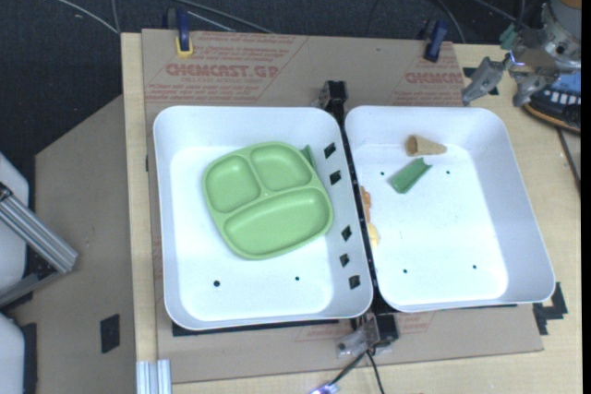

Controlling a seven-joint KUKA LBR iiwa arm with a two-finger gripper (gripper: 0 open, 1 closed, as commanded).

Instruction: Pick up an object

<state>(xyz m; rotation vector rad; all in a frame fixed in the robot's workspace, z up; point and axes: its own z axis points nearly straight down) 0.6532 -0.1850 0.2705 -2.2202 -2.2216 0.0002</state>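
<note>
The left bin holds a green divided plate, lying flat near its middle. Between the bins, black clips line the shared wall. Against that wall, inside the right bin, sits a small orange-and-yellow piece — partly hidden. Further right lie a green wedge and, just above it, a tan cone, close but apart. The gripper hangs beyond the bin's far right corner, fingers spread, nothing between them.
</note>
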